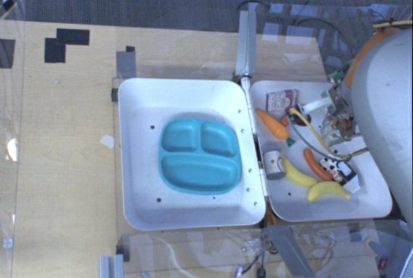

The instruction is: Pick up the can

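Right now the can [273,164] lies on its side in the right bin [371,209], close against the wall that divides it from the left bin [132,141]. Just beside it runs a banana [298,175], with a second banana [328,191] further toward the near corner. An orange carrot [271,124] lies behind the can, a reddish sausage-shaped piece [316,164] sits between the bananas and the arm, and a small red-and-white box [281,100] rests at the far wall. The left bin carries a blue divided plate [197,155].

The arm [387,115] hangs over the right side of the right bin, and its pincer [337,123] sits amid cables, well apart from the can. Whether the pincer is spread or pressed together I cannot tell; nothing is seen between its tips.

By my judgement the approach step is in hand, the grasp not yet begun. The next move calls for travel toward the dividing wall, then a descent over the can, clearing the banana beside it.
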Robot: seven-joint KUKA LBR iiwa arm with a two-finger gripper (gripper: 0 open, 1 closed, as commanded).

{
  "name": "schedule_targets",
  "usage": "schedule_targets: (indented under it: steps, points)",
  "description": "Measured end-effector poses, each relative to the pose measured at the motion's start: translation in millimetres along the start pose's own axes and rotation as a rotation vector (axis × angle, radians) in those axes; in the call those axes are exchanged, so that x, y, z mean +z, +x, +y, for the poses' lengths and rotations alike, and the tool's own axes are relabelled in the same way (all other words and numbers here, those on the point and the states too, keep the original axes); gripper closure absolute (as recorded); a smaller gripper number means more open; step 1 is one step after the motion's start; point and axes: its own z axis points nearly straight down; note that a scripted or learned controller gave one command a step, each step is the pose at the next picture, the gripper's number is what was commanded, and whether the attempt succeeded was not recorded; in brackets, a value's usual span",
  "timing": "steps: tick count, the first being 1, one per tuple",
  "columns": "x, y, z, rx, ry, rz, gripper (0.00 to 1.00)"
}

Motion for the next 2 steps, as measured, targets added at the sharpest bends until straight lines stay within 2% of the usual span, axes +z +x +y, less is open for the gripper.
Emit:
schedule_targets:
  steps: [1, 2]
  points:
    - [-12, 2, -1, -0.011, -0.001, 0.003, 1.0]
    - [2, 21, 50, -0.001, 0.001, -0.003, 1.0]
